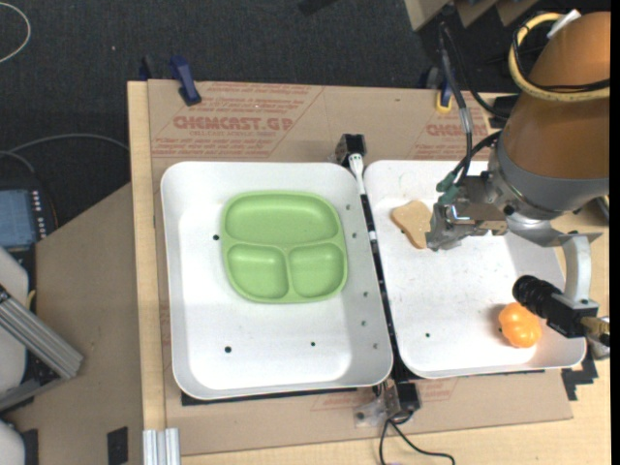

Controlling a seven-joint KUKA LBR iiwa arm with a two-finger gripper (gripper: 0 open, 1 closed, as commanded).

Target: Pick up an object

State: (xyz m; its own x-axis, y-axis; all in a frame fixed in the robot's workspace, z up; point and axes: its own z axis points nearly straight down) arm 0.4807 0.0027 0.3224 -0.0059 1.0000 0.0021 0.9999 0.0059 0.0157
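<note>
- Arm: a single arm enters from the right edge of the camera view, its bulk in the upper right corner.
- Wrist: a broad orange band sits above a grey wrist housing, seen from above at a slant.
- Cabling: black cables run along the wrist's left side.
- End effector (442,232): metallic grey, extends leftward and downward from the wrist, positioned low.
- Finger state: cannot be determined from this view.

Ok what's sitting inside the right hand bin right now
In the right bin: a tan piece near its upper left, partly covered by the gripper, and an orange object at lower right. The arm hides the bin's upper right.
</note>
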